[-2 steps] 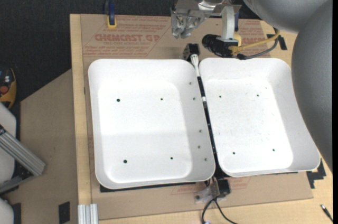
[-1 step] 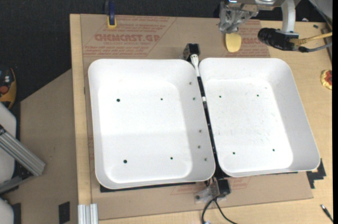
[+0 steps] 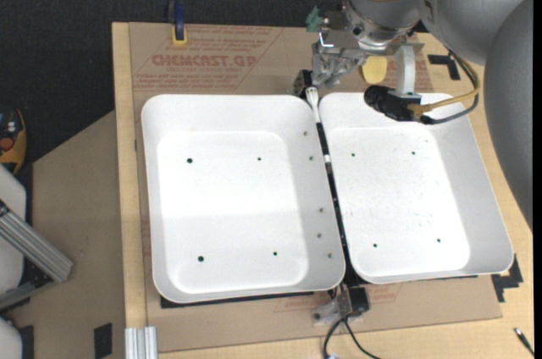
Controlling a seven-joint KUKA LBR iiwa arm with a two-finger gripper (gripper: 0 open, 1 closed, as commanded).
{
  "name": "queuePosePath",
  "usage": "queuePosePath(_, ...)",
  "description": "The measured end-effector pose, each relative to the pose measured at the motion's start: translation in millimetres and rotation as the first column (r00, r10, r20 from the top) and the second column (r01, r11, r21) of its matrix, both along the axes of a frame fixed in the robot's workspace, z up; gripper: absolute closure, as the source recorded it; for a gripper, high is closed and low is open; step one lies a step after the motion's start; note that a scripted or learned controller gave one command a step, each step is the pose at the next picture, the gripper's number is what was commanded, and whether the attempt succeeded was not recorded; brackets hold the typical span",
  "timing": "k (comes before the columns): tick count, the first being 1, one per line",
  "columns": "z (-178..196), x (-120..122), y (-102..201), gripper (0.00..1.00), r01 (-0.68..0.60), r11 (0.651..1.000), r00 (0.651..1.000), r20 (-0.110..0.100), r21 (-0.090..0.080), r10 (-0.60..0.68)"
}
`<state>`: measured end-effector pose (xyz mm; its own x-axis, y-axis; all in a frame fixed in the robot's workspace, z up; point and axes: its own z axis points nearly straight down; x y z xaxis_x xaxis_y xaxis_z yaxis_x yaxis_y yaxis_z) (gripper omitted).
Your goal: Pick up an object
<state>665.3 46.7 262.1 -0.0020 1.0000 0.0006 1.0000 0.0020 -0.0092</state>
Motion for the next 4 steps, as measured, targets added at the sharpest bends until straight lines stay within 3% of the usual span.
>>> queuePosePath(1, 26, -15, 6, 1.00, 0.001, 1.000, 1.000, 0.008, 0.000, -0.001)
queuePosePath(2, 57, -35, -17, 1.00, 0.005, 1.000, 1.000, 0.012, -0.001, -0.005)
queuePosePath(3, 135, -15, -89, 1.00, 0.008, 1.000, 1.000, 0.021, -0.004, -0.008)
queuePosePath(4, 42, 1, -64, 1.00, 0.000, 1.000, 1.000, -0.001, 0.000, 0.000)
